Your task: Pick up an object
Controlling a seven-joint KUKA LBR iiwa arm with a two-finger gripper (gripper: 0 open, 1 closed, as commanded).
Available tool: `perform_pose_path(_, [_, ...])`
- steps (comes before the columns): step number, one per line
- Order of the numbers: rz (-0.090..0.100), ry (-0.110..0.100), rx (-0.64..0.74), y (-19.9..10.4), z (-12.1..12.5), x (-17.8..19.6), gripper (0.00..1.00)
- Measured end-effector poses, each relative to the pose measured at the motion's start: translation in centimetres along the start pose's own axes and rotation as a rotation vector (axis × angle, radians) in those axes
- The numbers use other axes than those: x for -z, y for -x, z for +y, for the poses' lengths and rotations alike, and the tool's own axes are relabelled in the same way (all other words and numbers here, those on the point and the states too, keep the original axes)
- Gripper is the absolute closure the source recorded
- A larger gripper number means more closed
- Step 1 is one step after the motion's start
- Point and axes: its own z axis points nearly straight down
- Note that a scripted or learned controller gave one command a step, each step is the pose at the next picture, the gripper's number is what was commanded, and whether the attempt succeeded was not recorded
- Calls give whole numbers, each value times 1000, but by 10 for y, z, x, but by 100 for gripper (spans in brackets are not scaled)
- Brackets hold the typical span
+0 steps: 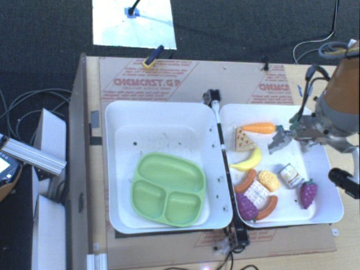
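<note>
Glossy purple grapes (246, 206), smooth divided tray (168, 189).

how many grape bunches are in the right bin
2. One purple toy grape bunch lies near the right white bin's right wall; the other purple toy grape bunch lies at its front left, beside the sausages. More could hide under the arm.

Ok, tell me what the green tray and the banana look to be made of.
Green tray: likely molded plastic, with a smooth, matte, uniform pale green surface and rounded compartment walls. Banana: probably a plastic toy, with flat, even yellow color, no spots and a slight sheen. Neither can be confirmed by look alone.
</note>
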Motion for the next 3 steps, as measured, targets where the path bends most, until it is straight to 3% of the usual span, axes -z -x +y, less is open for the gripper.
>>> perform_pose_path(1, [0,-3,0,-30,76,-89,0])
perform_pose_path(2, [0,-3,-3,-6,68,-154,0])
perform_pose_path(3, [0,-3,-2,-1,57,-189,0])
